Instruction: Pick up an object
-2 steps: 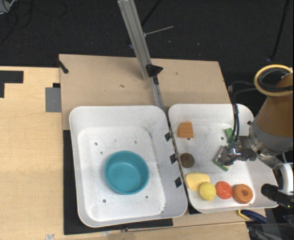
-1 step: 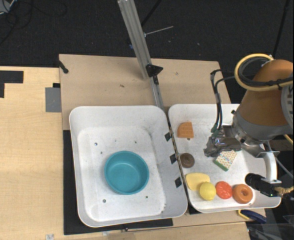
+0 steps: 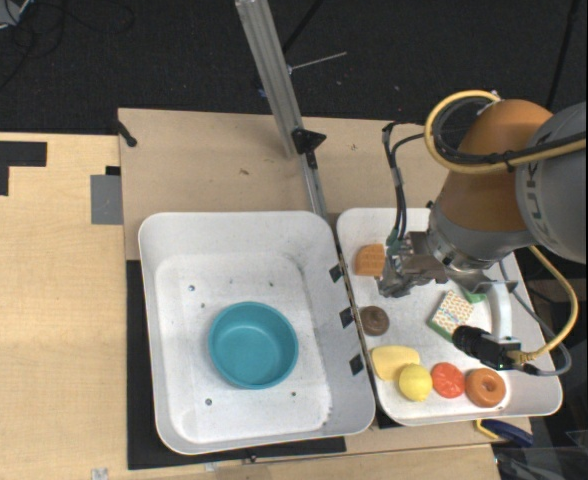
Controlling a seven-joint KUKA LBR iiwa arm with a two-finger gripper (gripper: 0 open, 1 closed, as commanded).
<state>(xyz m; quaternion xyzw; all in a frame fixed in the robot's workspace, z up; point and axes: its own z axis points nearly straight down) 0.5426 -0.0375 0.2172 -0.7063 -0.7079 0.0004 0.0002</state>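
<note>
Orange block [image 3: 370, 260] was spotted in the right bin [image 3: 367, 226], tucked close to the bin's left rim, about halfway up that side. The gripper [image 3: 399, 276] was parked just beside it on the right, low over the bin floor. Tbh, whether it was open or closed couldn't be made out from this angle, and nothing was seen gripped in it.

Below the block, a brown round piece [image 3: 374, 320] was sat near the same left edge. Along the bottom rim a row was lined up: yellow banana-ish piece [image 3: 393, 357], lemon [image 3: 414, 383], red tomato [image 3: 447, 379] and a donut [image 3: 486, 388], all packed close together. A green patterned packet [image 3: 452, 311] was lying further right, partly tucked under the arm.

Open floor was mostly left in the upper part of the right bin and in the middle strip between block and packet. The left bin [image 3: 224, 238] was occupied by a teal bowl [image 3: 254, 343], with plenty of bare floor around it.
</note>
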